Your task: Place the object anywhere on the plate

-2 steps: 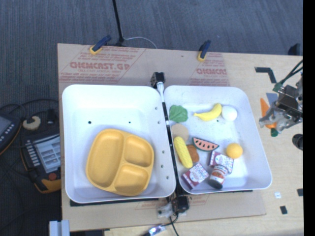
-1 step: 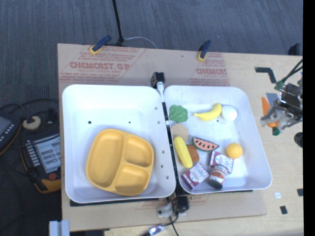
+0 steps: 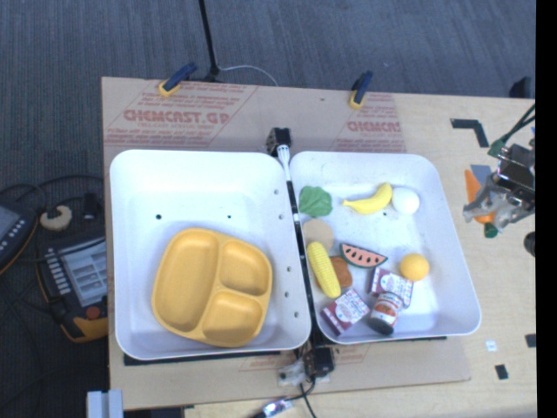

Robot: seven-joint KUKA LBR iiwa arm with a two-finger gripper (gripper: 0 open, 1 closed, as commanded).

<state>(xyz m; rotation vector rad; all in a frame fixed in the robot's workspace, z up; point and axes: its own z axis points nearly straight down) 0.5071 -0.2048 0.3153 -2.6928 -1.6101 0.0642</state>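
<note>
Closest to us, the left bin (image 3: 130,190) carries the yellow plate (image 3: 211,286), three compartments and nothing on any of them. Over the divider, the right bin (image 3: 448,259) is crowded with toy food: a green leafy piece (image 3: 315,202) at the top left, a banana (image 3: 369,200) touching a white egg (image 3: 405,201), a corn cob (image 3: 324,268) along the left wall, a watermelon slice (image 3: 363,255) just beside it, an orange ball (image 3: 414,266), and small packets and a jar (image 3: 384,312) bunched near the front edge, their labels too small to read. The gripper (image 3: 505,200) sits outside the bins at the right, over the counter (image 3: 509,320); whether anything is in its grasp, I can't tell. Red print on the cardboard sheet (image 3: 174,116) reads something like "CHEMCAST GP".
</note>
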